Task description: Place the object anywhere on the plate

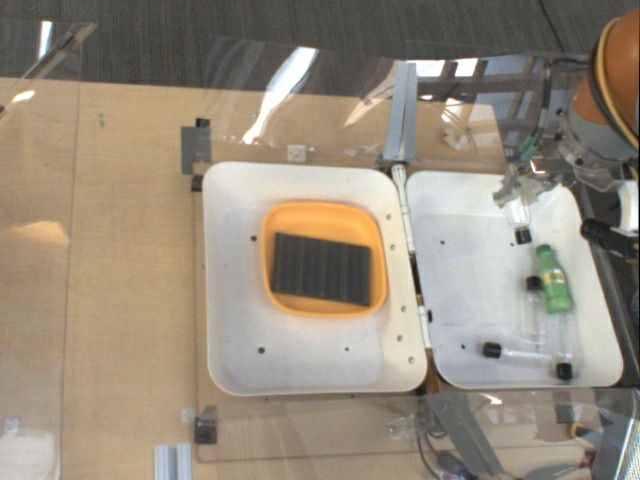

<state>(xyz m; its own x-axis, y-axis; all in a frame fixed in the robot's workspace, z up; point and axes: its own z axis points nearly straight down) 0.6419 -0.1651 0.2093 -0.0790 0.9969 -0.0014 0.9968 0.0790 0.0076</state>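
We can read no brand, label or writing on anything here; every surface is too small or too blurred to make out letters.

We see two shallow white bins side by side on the bench (100, 268). In the left bin (230, 348) an orange plate (325, 219) sits near the middle, a little toward the far edge, and a dark ribbed rectangular object (322, 269) lies flat on the plate, filling most of its floor.

The gripper (520, 190) hangs over the far right corner of the right bin (450, 268), below the grey arm with its orange band (612, 78) at the right edge of the view. We cannot tell how the gripper is set. The dark object lies well apart from it, across the divide between the bins.

In the right bin, near its right edge, we see a green bottle (552, 280), and along the near edge clear tubes with black caps (520, 350).
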